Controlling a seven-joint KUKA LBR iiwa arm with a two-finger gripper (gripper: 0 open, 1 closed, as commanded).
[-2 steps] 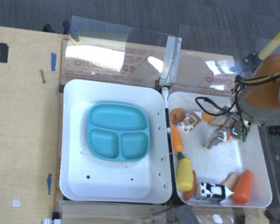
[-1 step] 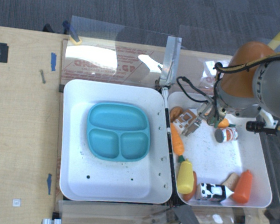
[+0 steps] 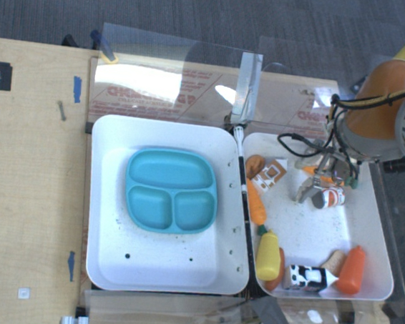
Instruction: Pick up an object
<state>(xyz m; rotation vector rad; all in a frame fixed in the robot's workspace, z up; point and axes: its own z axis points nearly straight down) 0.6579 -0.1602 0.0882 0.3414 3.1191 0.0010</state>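
My gripper [image 3: 313,189] hangs low over the back of the right bin [image 3: 374,240], under the orange wrist band. A small can [image 3: 328,198] with a grey end and a red and white side lies right at its tip, touching it or nearly so. Other objects lie in the same bin. A small brown and white carton [image 3: 269,174] and a brown item [image 3: 254,162] sit at the back left. An orange carrot [image 3: 256,205] lies along the left wall. A yellow bottle [image 3: 269,255], a black and white cow toy [image 3: 310,278] and an orange-red pepper [image 3: 351,270] rest at the front.
The left bin [image 3: 104,205] holds a blue three-part tray [image 3: 171,190]. A metal divider [image 3: 246,90] and clear sheeting stand behind the bins. Black cables [image 3: 301,143] loop from the wrist over the back of the right bin.
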